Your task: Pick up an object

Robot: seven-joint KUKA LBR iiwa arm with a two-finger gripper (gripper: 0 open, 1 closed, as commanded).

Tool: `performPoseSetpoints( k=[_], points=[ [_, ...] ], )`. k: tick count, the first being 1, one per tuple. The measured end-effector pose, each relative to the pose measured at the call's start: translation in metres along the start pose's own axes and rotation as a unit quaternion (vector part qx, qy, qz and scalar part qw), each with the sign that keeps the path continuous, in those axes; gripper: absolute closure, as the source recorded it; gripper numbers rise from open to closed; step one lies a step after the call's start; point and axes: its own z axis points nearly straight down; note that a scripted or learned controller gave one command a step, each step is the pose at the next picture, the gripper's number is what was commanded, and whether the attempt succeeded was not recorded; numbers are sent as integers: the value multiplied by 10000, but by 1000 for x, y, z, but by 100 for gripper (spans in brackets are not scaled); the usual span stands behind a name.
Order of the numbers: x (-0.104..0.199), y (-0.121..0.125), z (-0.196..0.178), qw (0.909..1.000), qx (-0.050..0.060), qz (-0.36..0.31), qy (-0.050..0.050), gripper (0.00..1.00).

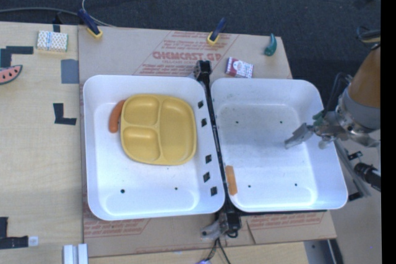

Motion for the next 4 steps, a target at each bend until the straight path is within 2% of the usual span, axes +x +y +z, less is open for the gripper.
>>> performPoseSetpoints(
  k=[1, 2, 3, 4],
  points=[
    [73, 2, 55, 10000, 3, -6, 4, 0],
    [100, 47, 107, 10000, -16, -4, -2, 0],
    [91, 111, 107, 10000, -30, -3, -13, 0],
    [91, 112, 97, 10000, -32, -7, -21, 100]
  ],
)
